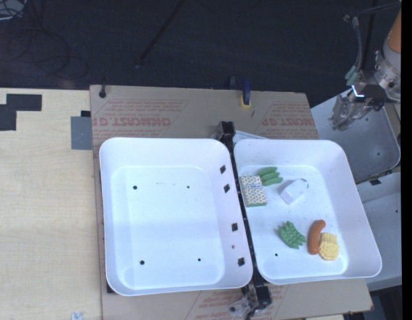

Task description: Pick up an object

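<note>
Two shallow white plastic bins sit side by side on a brown cardboard sheet point(193, 112) that covers the light wooden desk point(39, 199). The left bin point(116, 159) holds no objects; four small dark dots mark its floor. The right bin point(339, 159) holds six small things. Near its left wall lies one square waffle-patterned pale block with a green edge point(253, 191), and just above it, touching or nearly so, one small green pod-shaped piece point(269, 175). To the right of these, a little apart, sits one white wedge-shaped block point(293, 191). Lower down lies one dark green leafy-looking toy point(291, 235). Beside it to the right is one orange-red sausage-shaped piece point(315, 236), tilted, with one yellow bumpy corn-like piece point(329, 247) touching its lower right side.

The claw point(345, 112) hangs at the upper right, outside the right bin and above the grey surface beyond the cardboard, well apart from all six objects. It is too small and blurred to tell how far it is spread, and nothing can be seen in it. One blue and yellow clamp point(246, 93) grips the far edge of the cardboard.
</note>
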`<state>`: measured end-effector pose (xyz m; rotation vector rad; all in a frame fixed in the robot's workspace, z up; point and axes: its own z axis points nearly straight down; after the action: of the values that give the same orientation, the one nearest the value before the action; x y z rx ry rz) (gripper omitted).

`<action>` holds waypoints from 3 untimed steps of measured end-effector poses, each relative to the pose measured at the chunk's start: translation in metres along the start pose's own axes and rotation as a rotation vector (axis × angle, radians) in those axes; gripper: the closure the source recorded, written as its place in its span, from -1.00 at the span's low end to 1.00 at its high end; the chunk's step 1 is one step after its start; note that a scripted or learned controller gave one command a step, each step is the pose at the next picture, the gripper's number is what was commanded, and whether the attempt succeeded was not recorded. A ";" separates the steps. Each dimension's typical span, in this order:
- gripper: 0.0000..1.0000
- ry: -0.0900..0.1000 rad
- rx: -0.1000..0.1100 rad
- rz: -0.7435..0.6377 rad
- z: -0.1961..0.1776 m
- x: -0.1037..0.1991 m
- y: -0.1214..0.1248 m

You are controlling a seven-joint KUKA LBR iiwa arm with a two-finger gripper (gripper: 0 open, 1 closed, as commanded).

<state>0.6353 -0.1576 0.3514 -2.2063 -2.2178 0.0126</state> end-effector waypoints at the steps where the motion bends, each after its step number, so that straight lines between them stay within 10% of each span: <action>1: 1.00 -0.004 -0.021 -0.002 -0.081 0.077 0.009; 2: 1.00 -0.004 -0.021 0.000 -0.162 0.131 0.007; 3: 1.00 -0.005 -0.015 0.011 -0.188 0.066 -0.047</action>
<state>0.5907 -0.0929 0.5403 -2.2290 -2.2154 0.0021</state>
